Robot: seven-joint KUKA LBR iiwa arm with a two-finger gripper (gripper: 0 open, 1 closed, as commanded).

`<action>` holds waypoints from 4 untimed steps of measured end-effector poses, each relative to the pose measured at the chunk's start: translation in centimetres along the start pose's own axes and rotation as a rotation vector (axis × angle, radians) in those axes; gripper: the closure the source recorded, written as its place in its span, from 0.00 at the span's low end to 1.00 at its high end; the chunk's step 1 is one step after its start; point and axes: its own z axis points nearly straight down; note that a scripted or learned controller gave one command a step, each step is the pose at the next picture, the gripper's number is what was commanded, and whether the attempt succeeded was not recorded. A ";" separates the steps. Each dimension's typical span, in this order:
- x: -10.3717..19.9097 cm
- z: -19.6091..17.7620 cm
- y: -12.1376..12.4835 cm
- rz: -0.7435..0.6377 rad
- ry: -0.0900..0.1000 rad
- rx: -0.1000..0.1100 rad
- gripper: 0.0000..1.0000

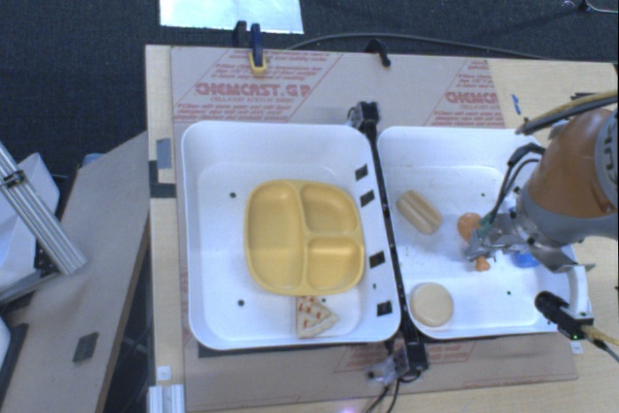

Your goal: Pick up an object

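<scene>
My own grey and orange arm (580, 179) is covering part of a small orange rounded object (468, 225) and most of a small blue piece (525, 258); my hand (481, 253) is too small to make out.

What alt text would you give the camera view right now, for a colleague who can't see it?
The grey-and-orange arm reaches from the right into the right bin, its gripper low beside a small orange item, with a hot-dog bun and a round bun nearby. The left bin holds a yellow divided tray and a pizza slice.
</scene>
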 end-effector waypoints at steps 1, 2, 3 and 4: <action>-0.1 -4.4 0.7 -0.002 -0.002 -0.003 1.00; -0.8 -9.1 0.5 -0.001 -0.002 -0.004 1.00; -0.7 -15.2 1.4 -0.003 -0.002 -0.006 1.00; 4.2 -14.0 1.3 -0.007 0.001 0.001 1.00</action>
